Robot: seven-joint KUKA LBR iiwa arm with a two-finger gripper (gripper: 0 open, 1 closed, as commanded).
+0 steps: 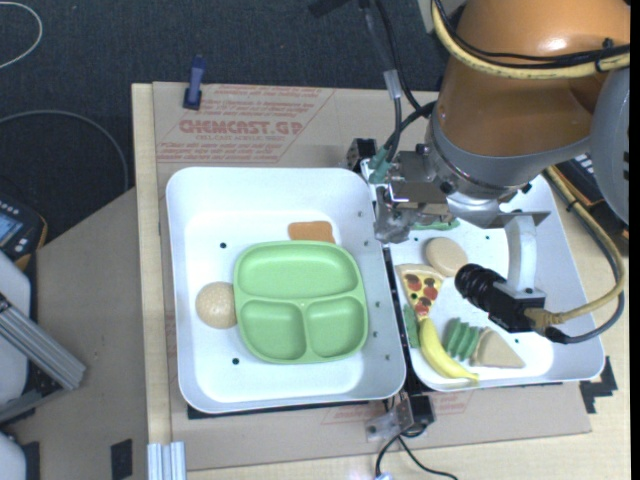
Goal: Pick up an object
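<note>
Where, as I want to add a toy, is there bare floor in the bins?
Left bin: bare floor along the far wall, left of the orange slice, and a strip at the near wall before the green plate. Right bin: near end crowded with pizza slice, banana, green beans, pale wedge.

The arm (600, 138) reaches in from the right of the camera view and bends downward, its bulk filling the upper right corner. The orange band (530, 38) sits uppermost and nearest the camera, rounded and glossy. Below it the grey wrist (490, 168) narrows and points down and to the left. The claw (393, 213) hangs at the wrist's lower left end, near the middle of the view, seen from above.
</note>
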